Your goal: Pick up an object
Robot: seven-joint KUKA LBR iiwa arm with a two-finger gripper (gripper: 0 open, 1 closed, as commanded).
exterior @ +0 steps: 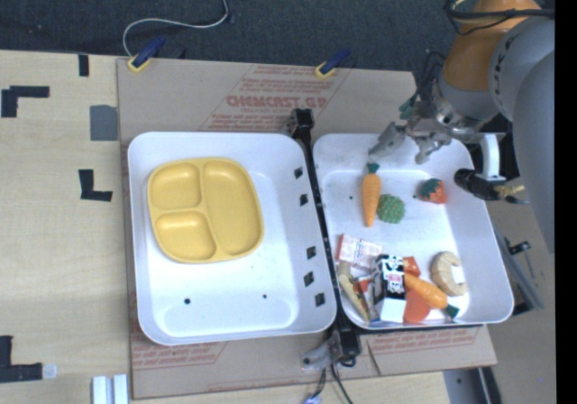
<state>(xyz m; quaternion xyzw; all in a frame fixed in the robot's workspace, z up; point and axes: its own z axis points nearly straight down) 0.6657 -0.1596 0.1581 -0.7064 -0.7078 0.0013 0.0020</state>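
Two fingers of the gripper (403, 146) hang spread apart, holding nothing, over the right bin (478, 213). Below it we see a carrot (370, 198), broccoli (390, 208), a tomato (433, 191) and packets (389, 285). Our left bin (162, 303) holds a yellow plate (204, 209). We cannot read the cardboard's (261, 100) red print.

- Two bins are sitting side by side on a cardboard sheet (261, 96), the left bin (279, 240) holding a divided plate (205, 210) toward its left half.
- In the right bin (478, 249), a toy carrot (370, 198) is lying just left of a broccoli piece (390, 208), with a strawberry (433, 191) farther right.
- Near the front wall, a packet (358, 252), a small carton (392, 278) and a bread roll (448, 271) are lying close together.
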